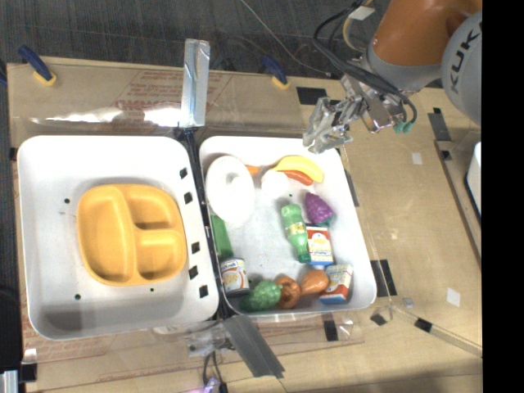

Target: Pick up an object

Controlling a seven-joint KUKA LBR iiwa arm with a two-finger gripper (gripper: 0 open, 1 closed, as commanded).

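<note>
Gripper [327, 131] at upper centre-right of the frame, hanging over the top right corner of the right bin [360, 219], just above the rim. Open or clenched: cannot tell from this angle. Grey arm with orange band [422, 11] reaching in from the upper right corner.

In the right bin, a clutter of toy food:
- banana [299, 169] at the top, closest to the gripper, just below and left of it
- white bowl [229, 188] upside down at upper left
- purple grapes [318, 209] under the banana
- green bottle [292, 229] lying in the middle, touching a red and white carton [319, 246]
- along the bottom edge, a can [234, 275], a green vegetable [264, 295], two brown-orange pieces packed together, and a second carton [337, 285] in the lower right corner

In the left bin [33, 219], a yellow divided tray [131, 233], roughly centred.

Strip of silver tape [196, 72] standing up between the bins at the top.
</note>
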